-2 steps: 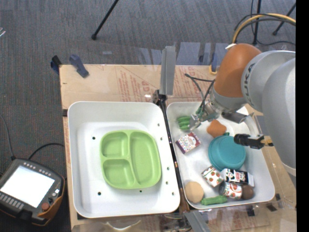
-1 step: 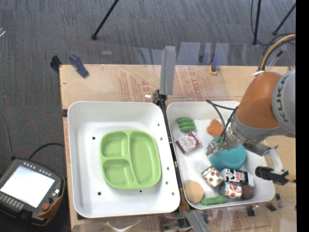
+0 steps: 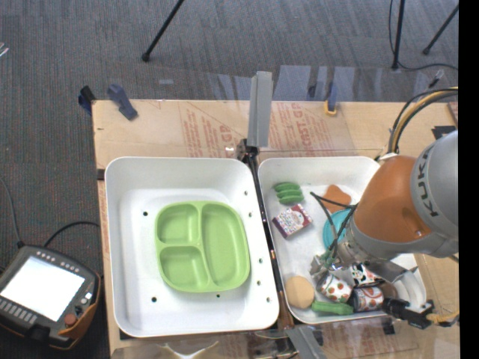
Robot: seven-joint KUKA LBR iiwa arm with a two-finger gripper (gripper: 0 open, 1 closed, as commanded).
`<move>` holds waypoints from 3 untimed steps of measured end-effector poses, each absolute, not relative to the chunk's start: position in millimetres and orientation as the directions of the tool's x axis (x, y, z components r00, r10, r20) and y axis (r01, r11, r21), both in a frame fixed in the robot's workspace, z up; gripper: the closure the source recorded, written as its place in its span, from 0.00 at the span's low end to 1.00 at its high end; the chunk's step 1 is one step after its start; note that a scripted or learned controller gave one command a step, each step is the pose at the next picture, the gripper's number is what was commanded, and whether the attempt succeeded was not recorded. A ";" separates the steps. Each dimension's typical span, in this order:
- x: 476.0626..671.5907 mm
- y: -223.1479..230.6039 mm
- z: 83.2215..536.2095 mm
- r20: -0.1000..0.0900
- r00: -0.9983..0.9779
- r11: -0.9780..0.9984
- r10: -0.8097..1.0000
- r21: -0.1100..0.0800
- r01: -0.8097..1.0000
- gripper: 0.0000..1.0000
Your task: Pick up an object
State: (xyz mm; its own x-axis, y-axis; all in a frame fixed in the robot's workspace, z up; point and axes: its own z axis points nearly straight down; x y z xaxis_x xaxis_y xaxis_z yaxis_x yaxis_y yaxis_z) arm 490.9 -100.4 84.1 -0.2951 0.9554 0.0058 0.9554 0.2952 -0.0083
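The right bin [image 3: 318, 163] holds a jumble of small objects. A green ridged piece [image 3: 288, 193] and a small pink and white box [image 3: 292, 220] lie near its left wall. An orange piece [image 3: 337, 197] and a teal dish [image 3: 334, 229] sit further right. At the front are a tan egg-shaped object [image 3: 300, 292], a green stick [image 3: 333, 308], a white spotted object [image 3: 338, 286] and a small can [image 3: 367, 298]. My gripper [image 3: 331, 268] is low in the bin's front part, right over the spotted object, with the orange wrist band [image 3: 389, 204] above it.
The left bin [image 3: 127, 193] holds a green divided plate [image 3: 202, 245]. A grey upright post [image 3: 260, 114] stands behind the gap between the bins. A pendant with a screen [image 3: 45, 294] lies off the bench at lower left. Cables [image 3: 408, 118] loop at the right.
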 end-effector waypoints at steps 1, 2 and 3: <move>474.4 -99.4 85.9 0.003 0.081 -0.081 0.997 -0.007 0.997 1.00; 475.4 -170.3 108.8 0.001 -0.034 0.034 0.999 -0.002 0.999 1.00; 474.5 -82.7 85.2 0.002 0.198 -0.198 0.980 -0.009 0.980 1.00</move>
